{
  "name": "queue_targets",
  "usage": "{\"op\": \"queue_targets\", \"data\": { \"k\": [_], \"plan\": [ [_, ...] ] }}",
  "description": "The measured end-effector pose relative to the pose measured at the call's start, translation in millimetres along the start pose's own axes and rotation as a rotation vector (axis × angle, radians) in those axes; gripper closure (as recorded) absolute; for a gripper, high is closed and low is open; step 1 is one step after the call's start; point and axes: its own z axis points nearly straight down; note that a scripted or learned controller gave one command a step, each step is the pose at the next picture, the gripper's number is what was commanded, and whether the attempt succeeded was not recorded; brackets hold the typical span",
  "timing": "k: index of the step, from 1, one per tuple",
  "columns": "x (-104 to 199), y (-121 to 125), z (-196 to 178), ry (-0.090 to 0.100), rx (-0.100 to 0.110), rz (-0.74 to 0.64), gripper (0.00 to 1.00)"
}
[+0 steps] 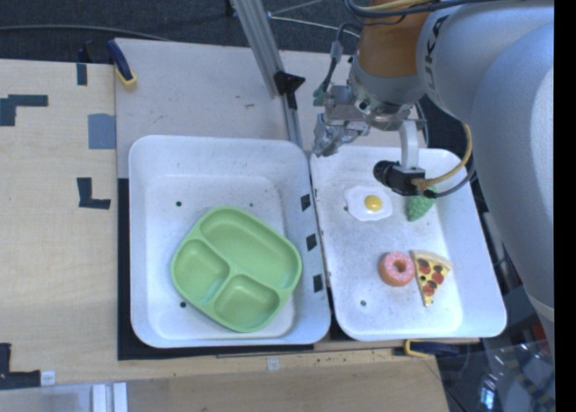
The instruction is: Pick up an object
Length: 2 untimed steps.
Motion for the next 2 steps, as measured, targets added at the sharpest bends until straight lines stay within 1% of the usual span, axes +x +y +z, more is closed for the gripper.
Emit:
{"op": "queue_targets", "data": {
  "k": [1,2],
  "plan": [
    [48,-7,-5,0.0,0.0,0.0,1.0],
    [91,-17,7,-0.001,0.002,0.0,1.0]
  ]
}}
